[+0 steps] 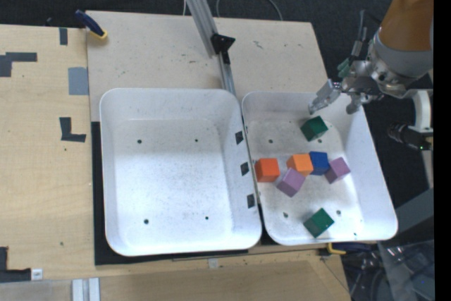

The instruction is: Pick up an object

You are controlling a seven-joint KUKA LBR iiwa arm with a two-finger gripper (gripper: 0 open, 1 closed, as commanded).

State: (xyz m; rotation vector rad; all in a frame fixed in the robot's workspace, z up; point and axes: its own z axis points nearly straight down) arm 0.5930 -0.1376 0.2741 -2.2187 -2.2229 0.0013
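Observation:
In the right bin (372, 180) lie several small blocks. A dark green block (314, 128) sits near the back. Two orange blocks (267, 169) (301, 163), a blue block (318, 161) and two purple blocks (338, 169) (290, 182) cluster in the middle. Another green block (318, 221) rests near the front. My gripper (335, 103) hangs open over the bin's back right corner, just above and right of the dark green block, with nothing between its fingers.
The left bin (113, 151) stands beside the right one. A slanted metal rail (201, 3) runs down to the divide between the bins. A blue and yellow clamp (90, 23) lies at the bench's back left.

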